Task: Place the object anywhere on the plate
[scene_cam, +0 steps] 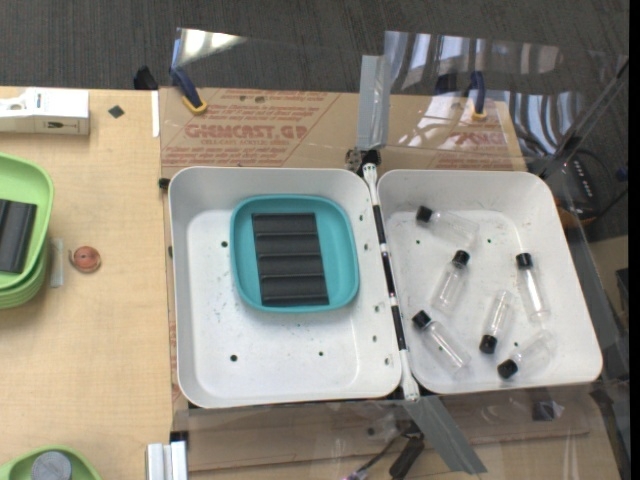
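Wooden desk [90,368], cardboard sheet under two white bins at frame centre. Left bin [200,348] carries the teal plate [345,258] with a dark ribbed insert, set apart as the drop target. Right bin [560,358] stocks clear black-capped vials [447,280], scattered loose for picking. Jaws' state: cannot tell.

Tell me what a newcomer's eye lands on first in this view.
First the teal plate, with a dark ribbed insert on it, sitting in the left white bin. Next the clear vials with black caps, scattered at odd angles across the right white bin. A green tray sits at the left edge on the wooden bench.
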Controlling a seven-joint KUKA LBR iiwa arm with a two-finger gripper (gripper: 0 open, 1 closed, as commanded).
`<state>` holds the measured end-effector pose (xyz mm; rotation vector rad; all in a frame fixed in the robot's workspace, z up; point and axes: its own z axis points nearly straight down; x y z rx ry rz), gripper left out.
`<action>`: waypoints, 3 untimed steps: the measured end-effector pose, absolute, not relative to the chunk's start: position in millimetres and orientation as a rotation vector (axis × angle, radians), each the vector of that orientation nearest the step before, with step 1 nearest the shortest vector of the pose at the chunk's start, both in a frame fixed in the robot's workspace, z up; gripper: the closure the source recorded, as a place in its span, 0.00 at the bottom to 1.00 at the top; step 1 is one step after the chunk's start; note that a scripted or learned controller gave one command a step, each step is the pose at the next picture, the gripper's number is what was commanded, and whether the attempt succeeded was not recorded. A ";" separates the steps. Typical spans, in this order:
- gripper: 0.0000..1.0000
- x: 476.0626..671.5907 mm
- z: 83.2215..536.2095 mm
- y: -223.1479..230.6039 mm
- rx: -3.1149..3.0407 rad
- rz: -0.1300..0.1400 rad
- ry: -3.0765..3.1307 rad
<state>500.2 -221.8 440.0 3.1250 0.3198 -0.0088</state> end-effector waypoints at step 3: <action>0.00 509.8 439.9 -221.5 3.125 -0.008 0.321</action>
